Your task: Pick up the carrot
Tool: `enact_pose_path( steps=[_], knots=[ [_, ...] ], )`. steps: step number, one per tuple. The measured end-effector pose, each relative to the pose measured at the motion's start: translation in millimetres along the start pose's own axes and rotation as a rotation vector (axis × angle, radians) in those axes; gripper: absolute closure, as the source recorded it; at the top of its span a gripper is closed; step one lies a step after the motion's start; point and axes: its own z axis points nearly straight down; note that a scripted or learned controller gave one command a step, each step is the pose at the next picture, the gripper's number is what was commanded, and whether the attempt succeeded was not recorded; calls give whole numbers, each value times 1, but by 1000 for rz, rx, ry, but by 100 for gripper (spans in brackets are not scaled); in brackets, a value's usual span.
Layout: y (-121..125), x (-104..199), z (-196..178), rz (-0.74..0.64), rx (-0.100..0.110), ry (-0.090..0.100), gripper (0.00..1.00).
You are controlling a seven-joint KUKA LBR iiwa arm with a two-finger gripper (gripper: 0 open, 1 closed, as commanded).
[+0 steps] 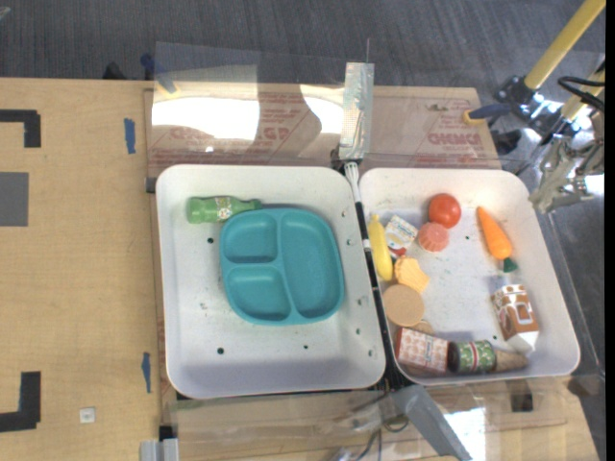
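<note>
The carrot (495, 234) is orange with a small green end. It lies in the right bin (555, 286) near the far right wall, pointing toward the front, with bare bin floor around it. A red tomato (444, 207) sits just to its left, and a small brown and white carton (516, 316) lies in front of it.
Also in the right bin are a banana (381, 248), a pink piece (433, 238), a tan disc (404, 305) and a can (473, 356) with a wrapped pack along the front wall. The left bin (183, 334) holds a teal divided plate (282, 262) and a green bottle (219, 208). A yellow pole (569, 33) and metal fittings stand at the far right.
</note>
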Motion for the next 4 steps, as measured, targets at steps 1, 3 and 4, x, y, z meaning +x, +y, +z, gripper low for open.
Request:
enact_pose_path(
  steps=[1, 3, 4],
  knots=[
    [0, -3, -12, 0, 2, -11, 100],
    [1, -9, -37, 1, 5, -34, 100],
    [2, -12, -49, 1, 7, -46, 100]
  ],
)
